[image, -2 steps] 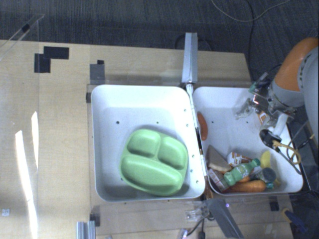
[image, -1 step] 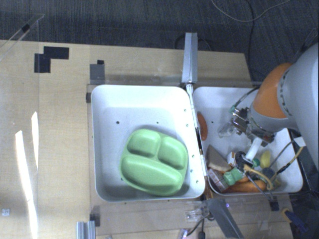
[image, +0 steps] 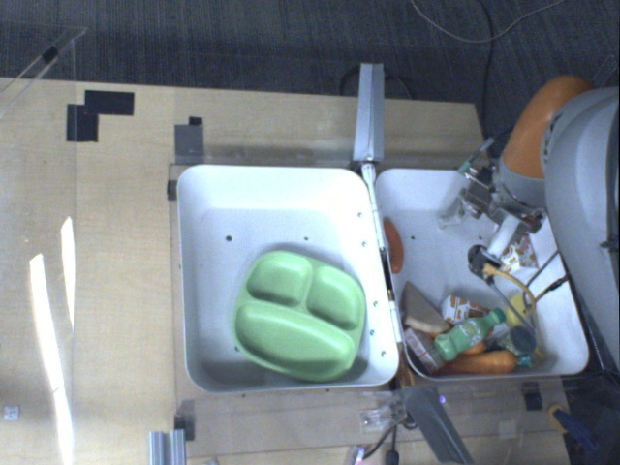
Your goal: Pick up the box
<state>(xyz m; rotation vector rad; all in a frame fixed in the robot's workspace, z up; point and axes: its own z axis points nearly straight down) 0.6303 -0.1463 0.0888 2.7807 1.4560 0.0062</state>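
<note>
Pale wooden bench [image: 107, 289] carries two shallow white bins. Over the right bin [image: 426, 211] the grey arm's fingers [image: 484, 194] hover; their opening is unclear. A small box [image: 521, 250] sits beside.

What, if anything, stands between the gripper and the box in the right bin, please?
Nothing visible covers the box or lies between it and the gripper, further up the same bin. A green bottle and a brown card press close at its sides, which may hamper a grasp.
</note>
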